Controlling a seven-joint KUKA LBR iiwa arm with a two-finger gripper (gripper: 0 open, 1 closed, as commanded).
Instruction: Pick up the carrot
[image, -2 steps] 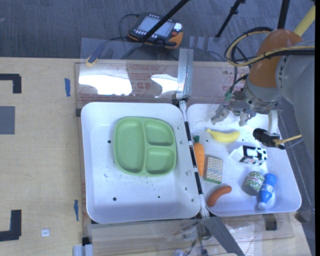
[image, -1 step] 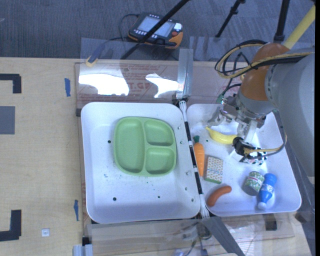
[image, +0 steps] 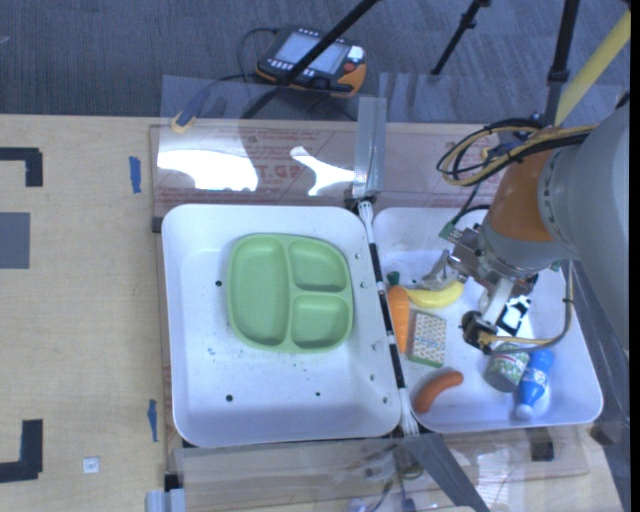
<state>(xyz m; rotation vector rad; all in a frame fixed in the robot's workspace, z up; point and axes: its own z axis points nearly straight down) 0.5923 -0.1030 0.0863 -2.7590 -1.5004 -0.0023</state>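
I see the gripper (image: 478, 325) poised above the right bin (image: 580, 400), finger state indiscernible; carrot (image: 399, 312) lies beside the banana (image: 437, 295).

Two shallow white bins (image: 190, 400) side by side, one green divided plate (image: 290, 292), one carrot (image: 399, 312), one banana (image: 437, 294), one sausage (image: 437, 389), one patterned packet (image: 428, 339), one can (image: 506, 368), one blue-capped bottle (image: 533, 383), one robot arm (image: 545, 200).

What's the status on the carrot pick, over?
Gripper low in right bin, fingers unclear. Carrot lying at bin's left edge, not held. Banana and patterned packet crowd it.
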